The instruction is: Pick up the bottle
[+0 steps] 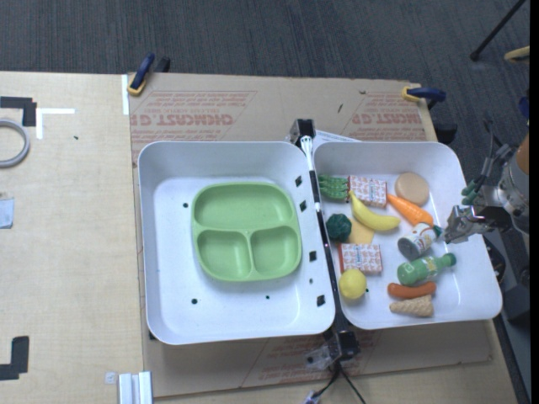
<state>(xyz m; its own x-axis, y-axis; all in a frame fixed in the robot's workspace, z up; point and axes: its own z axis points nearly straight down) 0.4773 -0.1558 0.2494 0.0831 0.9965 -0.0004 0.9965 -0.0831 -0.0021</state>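
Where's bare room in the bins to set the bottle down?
Left bin: the white floor around the green divided plate, plus its compartments. Right bin: crowded; the green bottle sits among carrots and a can, with a bare strip along the right wall.

Left bin (160,225) holds a divided tray (247,230). In the right bin (472,268), the bottle (425,268) lies at 4 o'clock, a lemon (353,284) at 7 o'clock.

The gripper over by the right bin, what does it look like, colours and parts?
The gripper is small and dark metallic grey, with slim fingers and pale silvery highlights. Thin cables with touches of green and red run along the pale grey wrist housing behind it, at the rim of the right bin.
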